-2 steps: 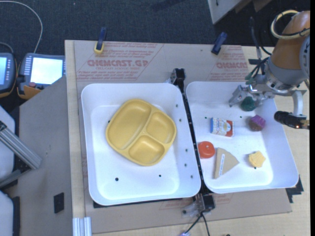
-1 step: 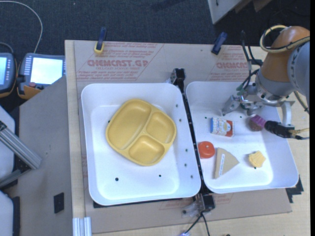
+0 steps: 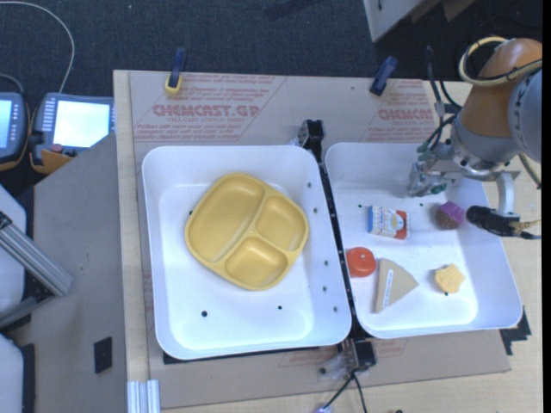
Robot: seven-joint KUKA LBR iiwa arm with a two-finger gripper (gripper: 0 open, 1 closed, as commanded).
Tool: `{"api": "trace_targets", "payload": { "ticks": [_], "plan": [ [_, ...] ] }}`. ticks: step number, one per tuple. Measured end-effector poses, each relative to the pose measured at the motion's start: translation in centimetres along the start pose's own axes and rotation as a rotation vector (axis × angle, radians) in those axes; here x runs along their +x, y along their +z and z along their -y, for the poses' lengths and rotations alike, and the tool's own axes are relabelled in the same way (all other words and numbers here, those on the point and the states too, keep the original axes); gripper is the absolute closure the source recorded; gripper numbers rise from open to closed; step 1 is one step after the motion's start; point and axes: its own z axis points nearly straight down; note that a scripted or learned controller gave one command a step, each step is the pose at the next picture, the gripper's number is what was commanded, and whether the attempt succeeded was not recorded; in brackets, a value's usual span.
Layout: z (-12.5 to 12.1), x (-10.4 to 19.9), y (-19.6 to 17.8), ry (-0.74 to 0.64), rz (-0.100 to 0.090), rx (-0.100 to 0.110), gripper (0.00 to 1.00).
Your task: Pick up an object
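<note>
The right bin [image 3: 486, 312] holds a small blue-and-white carton [image 3: 386, 222], a red round piece [image 3: 360, 261], a tan wedge [image 3: 392, 285], a yellow chunk [image 3: 448, 278] and a purple-brown lump [image 3: 448, 214]. My gripper [image 3: 428, 181] hangs over the far part of the right bin, up and to the right of the carton and just left of the purple lump. Nothing shows between its fingertips.
A yellow divided plate [image 3: 247, 230] lies in the left bin [image 3: 172, 317]. The ridge between the two bins [image 3: 334, 248] runs down the middle. Clamps [image 3: 175, 71] sit at the bench's far edge. The arm's grey wrist and orange band [image 3: 504, 84] fill the upper right.
</note>
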Motion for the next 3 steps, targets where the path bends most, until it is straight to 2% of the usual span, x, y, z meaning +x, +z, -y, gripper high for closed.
{"api": "trace_targets", "payload": {
  "ticks": [1,2,3],
  "plan": [
    [-0.5,0.6,-6.3,-0.001,0.003,-0.011,1.0],
    [-0.6,0.5,-11.8,-0.001,0.003,-0.011,1.0],
    [-0.7,0.5,-13.8,-0.001,0.002,-0.008,1.0]
  ]
}}
